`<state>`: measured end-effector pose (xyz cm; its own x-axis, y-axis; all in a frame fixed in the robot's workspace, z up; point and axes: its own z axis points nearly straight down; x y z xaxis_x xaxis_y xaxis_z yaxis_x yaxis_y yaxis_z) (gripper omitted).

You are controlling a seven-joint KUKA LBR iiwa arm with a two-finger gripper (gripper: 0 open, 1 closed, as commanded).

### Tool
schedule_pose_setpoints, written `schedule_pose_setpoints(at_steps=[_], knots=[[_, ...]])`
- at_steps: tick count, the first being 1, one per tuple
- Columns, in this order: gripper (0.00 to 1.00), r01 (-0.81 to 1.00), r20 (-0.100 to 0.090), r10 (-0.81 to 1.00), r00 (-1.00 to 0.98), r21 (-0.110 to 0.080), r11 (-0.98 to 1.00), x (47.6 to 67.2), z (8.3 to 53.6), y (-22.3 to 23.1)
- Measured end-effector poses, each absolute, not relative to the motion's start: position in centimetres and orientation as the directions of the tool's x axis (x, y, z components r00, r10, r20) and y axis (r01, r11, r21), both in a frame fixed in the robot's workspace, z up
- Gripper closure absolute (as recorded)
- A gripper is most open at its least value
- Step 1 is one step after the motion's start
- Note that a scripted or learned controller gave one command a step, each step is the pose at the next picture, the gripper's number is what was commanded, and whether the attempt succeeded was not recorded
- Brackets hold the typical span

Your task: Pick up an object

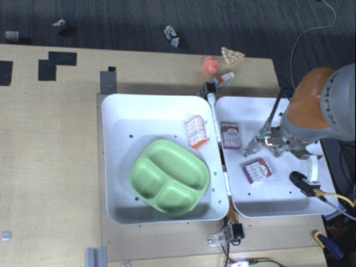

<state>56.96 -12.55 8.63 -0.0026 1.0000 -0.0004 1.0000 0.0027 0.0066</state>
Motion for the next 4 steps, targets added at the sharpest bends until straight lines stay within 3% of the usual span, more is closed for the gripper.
schedule_pose_setpoints(at_steps=[1,3,4], knots=[[0.0,1.0,0.0,1.0,-0.006,0.006,0.006,67.0,8.6,-10.8],[0.0,1.0,-0.002,1.0,0.0,0.009,0.0,50.8,8.7,-12.5],[1.0,1.0,-0.003,1.0,-0.002,0.016,0.002,51.1,9.8,-12.5]])
